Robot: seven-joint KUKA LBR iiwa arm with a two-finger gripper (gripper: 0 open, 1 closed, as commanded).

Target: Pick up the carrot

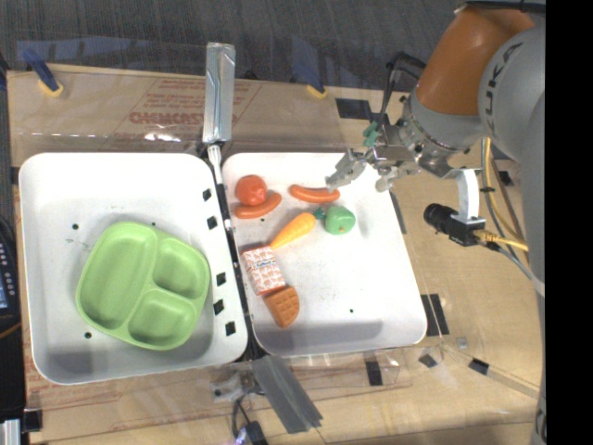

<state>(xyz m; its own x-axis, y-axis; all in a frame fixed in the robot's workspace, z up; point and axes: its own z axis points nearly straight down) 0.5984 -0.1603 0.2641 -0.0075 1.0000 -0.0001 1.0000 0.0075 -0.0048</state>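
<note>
My gripper (357, 170) hangs open and empty above the sausage (313, 193), near the carrot (292, 229).

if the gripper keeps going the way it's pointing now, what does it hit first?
Likely the sausage. The gripper points down-left in the camera view, and the sausage lies just past its tips, ahead of the carrot. Height above the right bin is unclear, so this is a guess.

Even bright overhead light, soft shadows, img slightly soft.
</note>
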